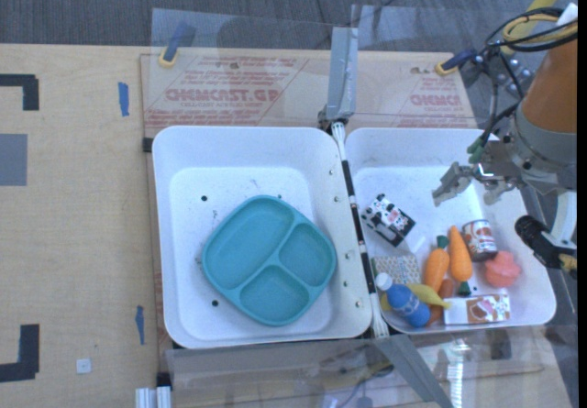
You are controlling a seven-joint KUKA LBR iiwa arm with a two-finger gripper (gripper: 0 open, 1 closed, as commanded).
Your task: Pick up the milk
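Left of and below the gripper (461, 182), fingers spread and ungrasping, lies the milk (387, 219).

light: bright, even, from overhead | shadows: soft and faint, a thin one beside the teal divided plate (269, 259) | glare: pale sheen on the clear plastic sheet (275, 76) behind the white bins (174, 159), whose rims are near washed out | focus: mildly soft throughout, small print unreadable | distortion: none evident at edges
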